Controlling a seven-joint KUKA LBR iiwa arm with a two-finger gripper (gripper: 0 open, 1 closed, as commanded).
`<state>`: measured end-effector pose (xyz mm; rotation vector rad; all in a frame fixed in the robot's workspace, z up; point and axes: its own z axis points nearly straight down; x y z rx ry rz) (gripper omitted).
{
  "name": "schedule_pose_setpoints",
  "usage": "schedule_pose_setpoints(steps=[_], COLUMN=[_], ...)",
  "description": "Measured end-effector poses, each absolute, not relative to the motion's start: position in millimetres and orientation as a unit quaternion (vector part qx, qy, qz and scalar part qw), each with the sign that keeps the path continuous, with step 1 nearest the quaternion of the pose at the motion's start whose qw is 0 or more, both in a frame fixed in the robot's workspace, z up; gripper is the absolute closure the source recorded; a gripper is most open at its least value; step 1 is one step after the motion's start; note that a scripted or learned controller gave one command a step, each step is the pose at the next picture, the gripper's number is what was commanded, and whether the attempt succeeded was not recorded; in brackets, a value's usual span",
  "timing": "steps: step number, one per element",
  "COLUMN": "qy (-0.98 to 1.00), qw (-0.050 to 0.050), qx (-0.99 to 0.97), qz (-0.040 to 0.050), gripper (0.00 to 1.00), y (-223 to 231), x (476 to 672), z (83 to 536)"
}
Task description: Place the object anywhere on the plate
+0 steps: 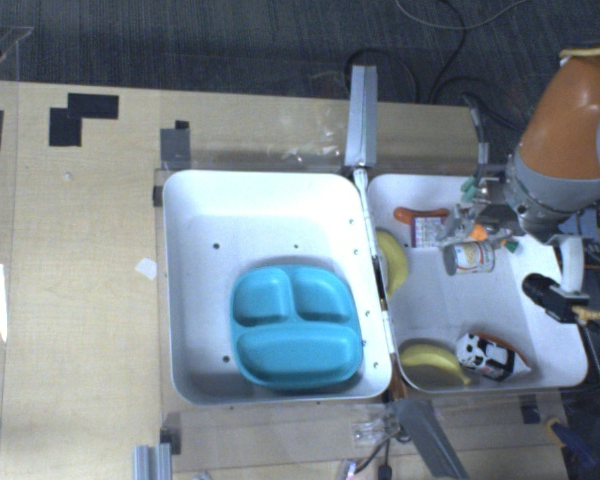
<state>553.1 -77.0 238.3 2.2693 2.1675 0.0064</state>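
A blue divided plate (pixel 295 326) lies in the left bin (pixel 210 218), toward its front. My gripper (pixel 473 226) hangs over the back of the right bin (pixel 550 358), reaching in from the right. Just below it a small tin can (pixel 471 258) lies on the bin floor. At the gripper's left are a small white and red packet (pixel 427 231) and an orange carrot-like piece (pixel 418 213). I cannot make out anything held by the gripper.
Against the right bin's left wall sits a yellow fruit (pixel 391 259). A second yellow fruit (pixel 430 362) and a black and white toy (pixel 486 356) lie at its front. A metal divider post (pixel 362 118) stands between the bins at the back.
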Motion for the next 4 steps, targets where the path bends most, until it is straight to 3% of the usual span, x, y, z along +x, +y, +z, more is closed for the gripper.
schedule_pose_setpoints(steps=[1,2,3,4], qy=[0.691,0.693,0.693,0.695], qw=[0.002,0.003,0.003,0.005], qx=[0.723,0.721,0.721,0.719], qz=[0.0021,0.0036,0.0036,0.0051], gripper=[0.0,1.0,0.0,1.0], y=[-77.0,-76.4,-76.4,-76.1], x=[553.1,554.7,554.7,556.2], z=[238.3,249.4,249.4,260.4])
